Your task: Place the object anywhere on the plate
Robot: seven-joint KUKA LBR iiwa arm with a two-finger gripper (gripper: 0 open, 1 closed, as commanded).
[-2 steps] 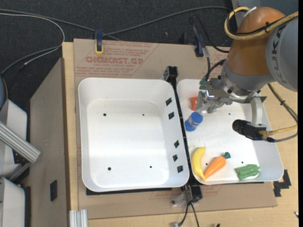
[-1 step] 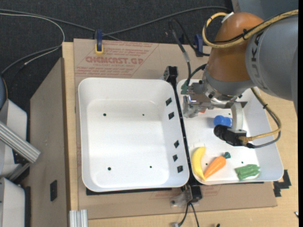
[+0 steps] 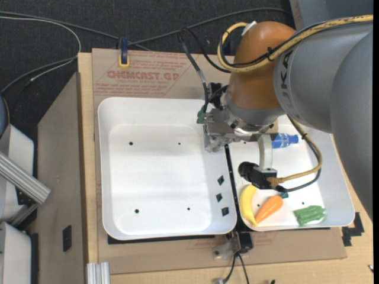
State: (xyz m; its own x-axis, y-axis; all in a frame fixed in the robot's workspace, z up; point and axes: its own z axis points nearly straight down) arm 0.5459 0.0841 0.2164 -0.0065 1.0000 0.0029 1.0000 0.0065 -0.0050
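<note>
Four items sit in the right bin [image 3: 320,191]: banana [image 3: 249,203] touching carrot [image 3: 269,207] near, green piece [image 3: 310,215] right, blue bottle [image 3: 284,140] far. My gripper [image 3: 214,139] hangs over its left rim; I can't tell its grip.

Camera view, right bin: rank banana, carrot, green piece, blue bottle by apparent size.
1. banana
2. carrot and green piece: about alike, no ranking between them
Unranked: blue bottle, partly hidden by the arm.
</note>
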